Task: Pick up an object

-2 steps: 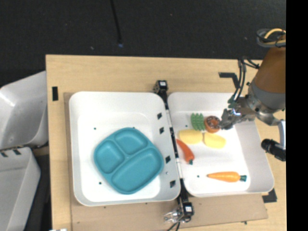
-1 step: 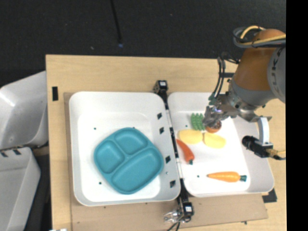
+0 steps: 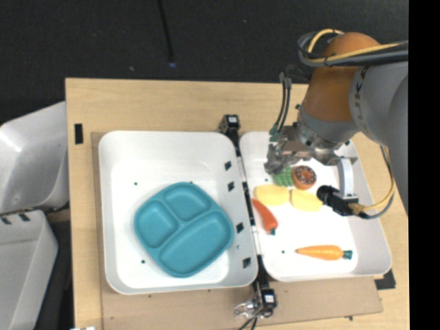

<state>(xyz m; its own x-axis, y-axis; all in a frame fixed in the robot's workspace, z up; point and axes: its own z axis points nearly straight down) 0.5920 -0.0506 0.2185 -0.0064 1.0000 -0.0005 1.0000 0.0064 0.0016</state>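
Nothing is lifted yet: your tool point(image 3: 283, 158) sits low at the right bin's point(image 3: 368, 249) twelve o'clock, over a green toy point(image 3: 284, 179); its grip I cannot tell. Grasp and lift remain.

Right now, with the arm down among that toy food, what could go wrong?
The gripper sits over a tight cluster: a green piece, a round red-brown piece and two yellow pieces lie close together. It might catch two at once or nudge them aside. It also works near the right bin's wall, which it could bump.
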